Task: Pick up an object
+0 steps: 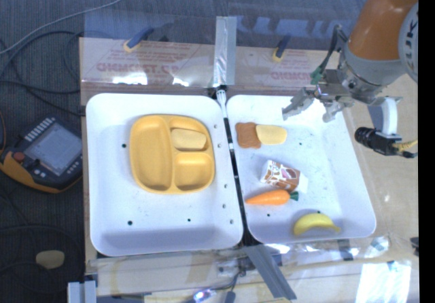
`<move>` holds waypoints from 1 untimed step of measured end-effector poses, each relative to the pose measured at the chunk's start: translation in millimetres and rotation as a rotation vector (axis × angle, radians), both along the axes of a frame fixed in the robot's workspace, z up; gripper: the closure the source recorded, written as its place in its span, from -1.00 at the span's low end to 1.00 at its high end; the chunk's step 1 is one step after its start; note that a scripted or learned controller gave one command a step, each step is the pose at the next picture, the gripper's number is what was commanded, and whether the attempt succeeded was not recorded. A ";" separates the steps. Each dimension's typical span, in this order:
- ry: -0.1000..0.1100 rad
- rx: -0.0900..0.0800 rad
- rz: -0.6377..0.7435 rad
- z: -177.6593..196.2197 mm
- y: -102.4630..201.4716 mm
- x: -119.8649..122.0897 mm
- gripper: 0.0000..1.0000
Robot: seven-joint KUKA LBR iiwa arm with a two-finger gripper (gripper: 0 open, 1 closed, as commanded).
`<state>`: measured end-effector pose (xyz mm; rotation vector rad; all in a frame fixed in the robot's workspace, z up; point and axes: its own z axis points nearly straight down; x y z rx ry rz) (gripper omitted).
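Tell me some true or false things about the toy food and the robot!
1. The carrot lies in the right bin. True.
2. The yellow divided tray sits in the right bin. False: it sits in the left bin.
3. The hand holds the banana. False: the hand hangs open over the bin's far side, and the banana lies near the front corner.
4. The small snack packet lies just behind the carrot. True.
5. The carrot is blue. False: it is orange with a green top.
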<state>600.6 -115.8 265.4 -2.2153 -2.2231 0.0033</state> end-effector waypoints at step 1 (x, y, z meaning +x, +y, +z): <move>0.000 0.000 0.176 -44.9 -24.5 -3.4 -1.00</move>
